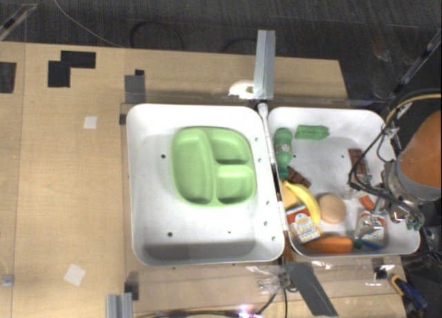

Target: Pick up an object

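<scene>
The gripper (373,230) is being held low over the right bin (338,119), at about 4 o'clock within it, under the grey arm with its orange band (423,154). How it is set, and whether anything is gripped, cannot be told: cables and the wrist are crowding that spot.

Candidate objects are being grouped toward 6 to 8 o'clock of the bin: a banana (304,198), a round beige item (332,209), an orange carrot-like piece (329,244), a small printed box (304,225). A green bottle (282,145) and a green oblong (312,131) are lying near 11 o'clock, well apart from the tool.

Judged step: the approach or grasp attempt is being made in the lower right corner. Next, a closure on one item and a straight lift are being called for, with neighbours avoided.

The left bin (148,171) is being occupied by a green divided tray (210,164). Both bins are resting on a pale wooden bench (62,192); dark flooring is lying beyond.
</scene>
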`<state>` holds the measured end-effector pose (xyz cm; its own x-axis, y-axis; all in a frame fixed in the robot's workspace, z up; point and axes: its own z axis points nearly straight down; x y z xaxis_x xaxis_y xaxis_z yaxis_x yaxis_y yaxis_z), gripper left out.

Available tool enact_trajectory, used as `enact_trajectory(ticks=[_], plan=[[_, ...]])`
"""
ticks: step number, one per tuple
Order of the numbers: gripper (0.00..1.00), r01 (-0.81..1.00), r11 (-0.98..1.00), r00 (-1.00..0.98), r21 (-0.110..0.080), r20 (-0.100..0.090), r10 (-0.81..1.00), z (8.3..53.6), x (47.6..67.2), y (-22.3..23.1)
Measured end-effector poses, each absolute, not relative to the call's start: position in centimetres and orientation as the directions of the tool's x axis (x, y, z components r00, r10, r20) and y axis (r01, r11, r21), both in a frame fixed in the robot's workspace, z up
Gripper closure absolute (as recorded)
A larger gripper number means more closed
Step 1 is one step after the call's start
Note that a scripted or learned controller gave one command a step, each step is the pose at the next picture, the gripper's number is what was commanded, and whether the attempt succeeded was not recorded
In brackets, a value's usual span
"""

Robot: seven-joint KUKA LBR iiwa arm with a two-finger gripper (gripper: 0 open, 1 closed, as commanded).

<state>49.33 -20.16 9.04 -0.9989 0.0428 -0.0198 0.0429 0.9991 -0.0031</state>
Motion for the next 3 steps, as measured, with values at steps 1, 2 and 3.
enact_trajectory(ticks=[1,2,3], plan=[[0.00,-0.002,1.000,-1.000,-0.007,-0.021,-0.003,9.1,49.4,-19.8],[0.00,-0.019,1.000,-1.000,-0.004,-0.019,-0.019,9.0,49.4,-20.1],[0.00,-0.081,0.997,-0.996,-0.011,-0.021,-0.082,9.1,49.4,-19.0]])
